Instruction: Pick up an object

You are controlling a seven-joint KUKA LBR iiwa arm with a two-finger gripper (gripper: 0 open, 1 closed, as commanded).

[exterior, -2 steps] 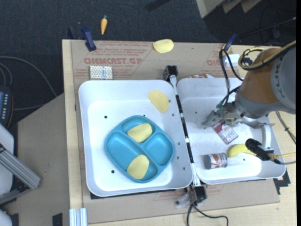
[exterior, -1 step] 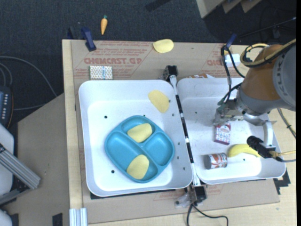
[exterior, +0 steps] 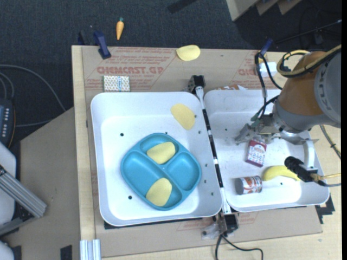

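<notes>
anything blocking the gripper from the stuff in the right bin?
Nothing visible does. The gripper hangs over the right bin, just above the red packet. The banana and the can lie nearer the front wall, apart from each other and uncovered.

bench (exterior: 87, 145) bears two white bins (exterior: 103, 145), yellow piece (exterior: 188, 52).

Dark carpet floor (exterior: 49, 15) surrounds a tan cardboard-topped bench (exterior: 87, 145); black cables (exterior: 32, 77) trail left.

Yellow piece (exterior: 188, 52) and patterned packet (exterior: 116, 83) on the bench board (exterior: 146, 64); small carrot (exterior: 120, 29) on dark floor beyond.
</notes>
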